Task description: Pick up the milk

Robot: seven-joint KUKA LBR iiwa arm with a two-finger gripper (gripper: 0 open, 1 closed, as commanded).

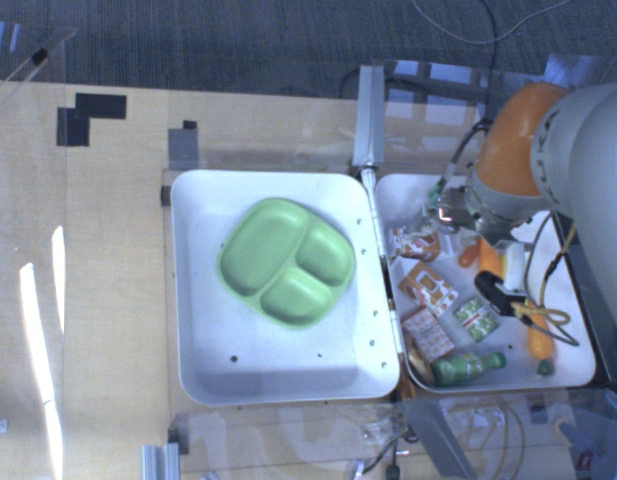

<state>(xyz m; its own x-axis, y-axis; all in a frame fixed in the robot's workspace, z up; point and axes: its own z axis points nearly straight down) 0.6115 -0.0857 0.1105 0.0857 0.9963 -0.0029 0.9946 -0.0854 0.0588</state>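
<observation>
Claw (480,240) hangs over the back half of the right-hand bin (403,193), under the grey arm (588,158) w/ its orange band. Wide or narrow: can't tell from this angle.

Pale wood surface (108,268) carries both white bins side by side, w/ black tape marks (88,118) nr its far left corner.

Left-hand bin (188,298) has one thing in it: a green divided plate (288,260), three sections, lying flat, approx centre, a bit twd the back.

Right-hand bin holds the clutter:
- Green bottle (468,368) lies on its side along the front wall.
- Milk (428,333) looks to be the red-and-white carton, tho the print is too small to read. It lies flat in the front-left part of that bin, just behind the bottle and well apart from the claw.
- Orange-and-white packet (428,286) sits just behind the carton, nr the bin's left wall.
- Red-and-white snack bag (413,240) is further back again, just left of the claw.
- Small green-and-white box (475,318) sits right of the milk, twd bin centre.
- One orange piece (470,255) is right by the claw.
- Another orange piece (540,343) lies nr the front right, w/ a tiny green bit (545,368) just in front of it.
</observation>
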